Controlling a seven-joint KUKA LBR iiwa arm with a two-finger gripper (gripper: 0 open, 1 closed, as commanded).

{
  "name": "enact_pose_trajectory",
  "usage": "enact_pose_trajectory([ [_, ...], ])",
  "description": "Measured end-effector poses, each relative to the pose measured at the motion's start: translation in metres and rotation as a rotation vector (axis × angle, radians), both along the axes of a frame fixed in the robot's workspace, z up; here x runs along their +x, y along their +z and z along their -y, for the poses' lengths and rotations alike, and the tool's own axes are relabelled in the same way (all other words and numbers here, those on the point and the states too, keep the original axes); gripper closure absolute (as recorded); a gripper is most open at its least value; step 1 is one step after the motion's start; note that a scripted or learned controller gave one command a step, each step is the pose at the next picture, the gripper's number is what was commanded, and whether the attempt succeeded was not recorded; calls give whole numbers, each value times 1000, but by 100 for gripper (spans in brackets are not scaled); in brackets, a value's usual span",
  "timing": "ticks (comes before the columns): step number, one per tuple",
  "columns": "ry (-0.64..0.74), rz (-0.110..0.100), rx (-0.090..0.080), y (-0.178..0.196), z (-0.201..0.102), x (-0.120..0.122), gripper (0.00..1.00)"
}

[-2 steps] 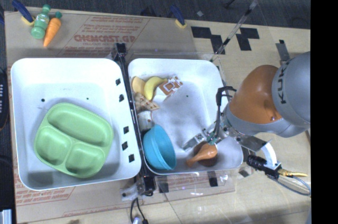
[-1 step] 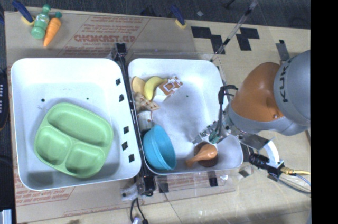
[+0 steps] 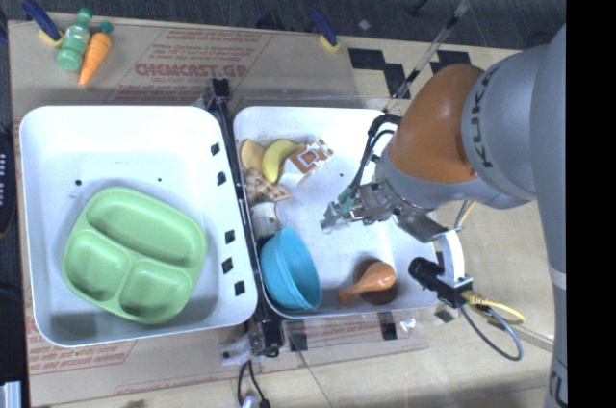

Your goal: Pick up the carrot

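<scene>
Carrot (image 3: 94, 57) lying on the table (image 3: 289, 50) beyond the far corner of the left bin (image 3: 38, 137), just beside a green toy bottle (image 3: 72, 40) and well apart from the pincer (image 3: 337, 214). Poised over the right bin (image 3: 318, 122) instead, near an orange toy (image 3: 371, 279), possibly a pear (an easy decoy by colour). Risks: clamping that decoy or the banana (image 3: 274, 158); clipping the blue bowl (image 3: 289, 269); on the long reach across, toppling the bottle against the carrot. Pincer tip small, blurred, tucked under the wrist: released or clenched, impossible to tell. Arm cut off at right.
</scene>
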State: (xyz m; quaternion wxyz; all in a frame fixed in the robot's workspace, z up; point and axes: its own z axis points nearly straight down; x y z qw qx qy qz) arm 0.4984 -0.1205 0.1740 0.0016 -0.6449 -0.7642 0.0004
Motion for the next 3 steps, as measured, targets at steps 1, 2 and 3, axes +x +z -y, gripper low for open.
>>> enact_pose_trajectory([
  [1, -2, -2, -1, -1, 1, -1, 0],
  [2, 187, -6, 0, -47, 93, -24, 0],
  [3, 510, -3, 3, -82, 76, -22, 0],
])
